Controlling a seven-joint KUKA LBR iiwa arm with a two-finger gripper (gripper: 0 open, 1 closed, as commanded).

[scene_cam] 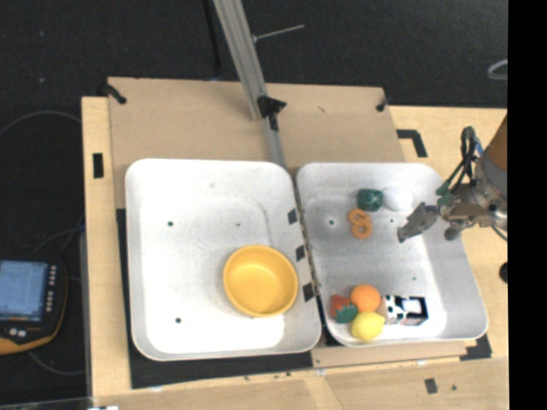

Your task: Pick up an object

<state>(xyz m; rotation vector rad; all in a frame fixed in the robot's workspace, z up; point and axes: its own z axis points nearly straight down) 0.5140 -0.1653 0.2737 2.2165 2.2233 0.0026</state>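
arm [496,156] cut off at right edge | fingers [419,222] blurred, state unclear | black-white obj [405,309] too small to ID

Smooth, matt white plastic bins [171,203], a glossy yellow plastic bowl [261,280], on a matt wood-like bench [342,109].

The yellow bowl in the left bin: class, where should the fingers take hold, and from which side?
Grip the yellow bowl by its rim, coming from above: it sits upright and open, too wide to span. The rim toward the left bin's bare middle looks freest.
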